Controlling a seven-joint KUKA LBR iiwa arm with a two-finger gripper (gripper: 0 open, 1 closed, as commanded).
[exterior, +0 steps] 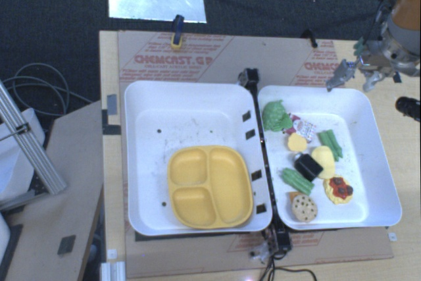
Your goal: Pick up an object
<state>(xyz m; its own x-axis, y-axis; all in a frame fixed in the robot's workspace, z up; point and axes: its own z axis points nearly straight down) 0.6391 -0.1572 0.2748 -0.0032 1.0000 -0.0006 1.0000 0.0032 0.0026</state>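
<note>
The right bin (378,141) holds several toy foods. Among them are a green leafy piece (276,116), a small yellow piece (297,142), a green bean (330,143), a yellow lemon-like lump (323,157), a black block (307,166), a green pickle (297,181), a pizza slice (338,189) and a cookie (304,208). My gripper (355,79) hangs above the bin's far edge at the upper right. It is open with nothing between its fingers, well apart from the foods.
The left bin (148,115) contains a yellow divided tray (210,185). A black divider strip (258,141) runs between the bins. A small white and red wrapper (303,125) lies by the leafy piece. The arm's grey and orange wrist (404,16) rises at the right.
</note>
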